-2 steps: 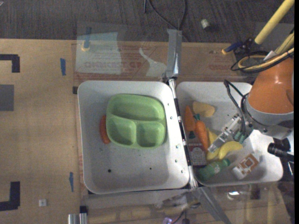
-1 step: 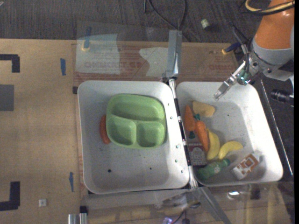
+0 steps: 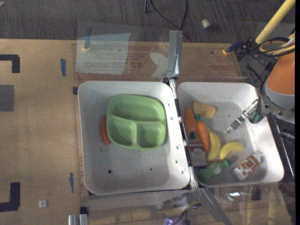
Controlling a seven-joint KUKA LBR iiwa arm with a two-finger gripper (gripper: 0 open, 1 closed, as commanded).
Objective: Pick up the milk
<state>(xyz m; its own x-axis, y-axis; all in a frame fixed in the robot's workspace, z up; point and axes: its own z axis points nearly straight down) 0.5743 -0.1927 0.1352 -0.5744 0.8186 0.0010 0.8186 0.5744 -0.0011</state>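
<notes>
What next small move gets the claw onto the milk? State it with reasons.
Probably shift the claw toward the near right corner of the right bin, then lower. The milk carton lies on its side there, apart from the claw, which hangs over the bin's middle. The green bottle and bananas lie close by, so come down from directly above.

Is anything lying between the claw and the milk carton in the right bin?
Nothing visible does. The claw hangs over bare bin floor in the right bin, and the milk carton lies nearer the front corner. The yellow banana sits to the side, apart from the carton.
</notes>
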